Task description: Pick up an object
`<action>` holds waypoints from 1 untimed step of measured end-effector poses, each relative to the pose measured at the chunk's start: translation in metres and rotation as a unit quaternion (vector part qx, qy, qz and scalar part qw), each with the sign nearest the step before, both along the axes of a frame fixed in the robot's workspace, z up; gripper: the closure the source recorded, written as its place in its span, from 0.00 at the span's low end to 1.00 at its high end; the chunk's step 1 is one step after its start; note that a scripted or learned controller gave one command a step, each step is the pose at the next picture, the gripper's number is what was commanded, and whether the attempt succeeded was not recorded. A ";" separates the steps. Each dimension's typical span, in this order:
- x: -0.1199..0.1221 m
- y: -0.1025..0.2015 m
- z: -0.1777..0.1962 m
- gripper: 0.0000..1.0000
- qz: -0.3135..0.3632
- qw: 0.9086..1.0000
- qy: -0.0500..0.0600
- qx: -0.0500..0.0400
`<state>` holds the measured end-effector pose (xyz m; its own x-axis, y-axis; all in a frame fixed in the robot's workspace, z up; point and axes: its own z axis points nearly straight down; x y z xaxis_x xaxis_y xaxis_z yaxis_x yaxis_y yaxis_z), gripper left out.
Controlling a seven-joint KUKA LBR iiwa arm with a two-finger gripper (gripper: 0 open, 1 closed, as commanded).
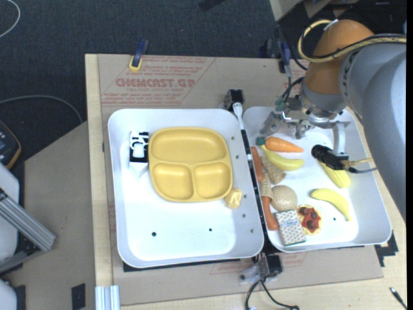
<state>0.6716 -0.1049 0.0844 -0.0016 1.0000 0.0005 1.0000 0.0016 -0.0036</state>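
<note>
The two-finger gripper hangs over the right shallow white bin, its opening impossible to judge. An orange plastic carrot lies just below it, not gripped.

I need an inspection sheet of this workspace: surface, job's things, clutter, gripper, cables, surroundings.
Surface: bench board bearing left bin and right bin.
Job's things: in the right bin, carrot, two bananas, a bread-like piece, pizza slice, other toy food.
Clutter: yellow tray in the left bin, a black-and-white item beside it.
Gripper: gripper over the right bin's far end; fingers unclear.
Cables: cable at the near edge.
Surroundings: dark carpet.
</note>
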 end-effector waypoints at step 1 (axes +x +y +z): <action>0.001 0.000 0.012 1.00 0.000 1.000 -0.002 0.000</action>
